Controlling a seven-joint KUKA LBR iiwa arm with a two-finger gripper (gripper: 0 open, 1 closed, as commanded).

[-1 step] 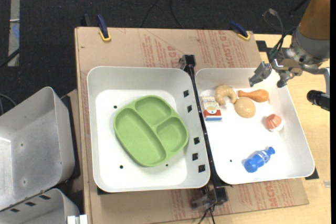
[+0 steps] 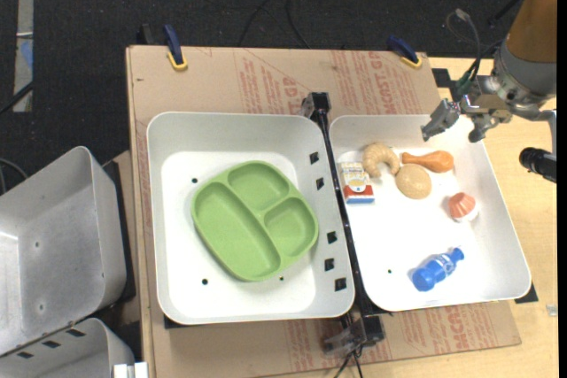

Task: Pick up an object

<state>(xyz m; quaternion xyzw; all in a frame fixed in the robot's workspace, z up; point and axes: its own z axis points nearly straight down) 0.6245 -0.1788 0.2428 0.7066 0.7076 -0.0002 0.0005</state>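
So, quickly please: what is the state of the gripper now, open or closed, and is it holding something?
Gripper: open, holding nothing, above the far right corner of the right bin.

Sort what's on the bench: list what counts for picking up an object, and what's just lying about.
For the job:
gripper, jaws open above the right bin
drumstick toy
mushroom toy
tan egg-shaped piece
small carton
pink round piece
blue bottle

Lying about:
green divided plate in the left bin
blue clamps
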